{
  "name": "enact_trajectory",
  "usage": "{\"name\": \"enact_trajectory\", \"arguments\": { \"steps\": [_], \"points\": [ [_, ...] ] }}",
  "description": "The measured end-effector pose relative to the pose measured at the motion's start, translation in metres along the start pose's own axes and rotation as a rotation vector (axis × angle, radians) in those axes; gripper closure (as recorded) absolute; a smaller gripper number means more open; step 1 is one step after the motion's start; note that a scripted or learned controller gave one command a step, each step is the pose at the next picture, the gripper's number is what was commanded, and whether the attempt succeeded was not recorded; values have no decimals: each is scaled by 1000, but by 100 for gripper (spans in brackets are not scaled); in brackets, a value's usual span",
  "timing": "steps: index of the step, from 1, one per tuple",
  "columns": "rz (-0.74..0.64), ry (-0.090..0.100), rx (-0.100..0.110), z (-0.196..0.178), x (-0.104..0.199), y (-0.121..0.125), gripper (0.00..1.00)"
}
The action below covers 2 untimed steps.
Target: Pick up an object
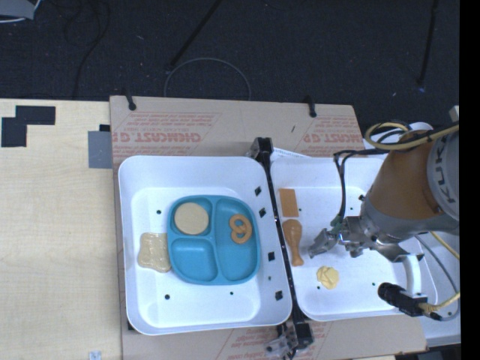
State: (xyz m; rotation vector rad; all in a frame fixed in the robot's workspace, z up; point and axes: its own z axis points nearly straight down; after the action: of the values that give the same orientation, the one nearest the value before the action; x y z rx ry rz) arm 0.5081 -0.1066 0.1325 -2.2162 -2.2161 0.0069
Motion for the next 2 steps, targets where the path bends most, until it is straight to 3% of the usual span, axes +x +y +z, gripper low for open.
{"name": "enact_trajectory", "arguments": {
  "steps": [1,2],
  "points": [
    [0,-1,-6,47,1,0,0],
    [8,-1,-6,34,-1,1,100]
  ]
}}
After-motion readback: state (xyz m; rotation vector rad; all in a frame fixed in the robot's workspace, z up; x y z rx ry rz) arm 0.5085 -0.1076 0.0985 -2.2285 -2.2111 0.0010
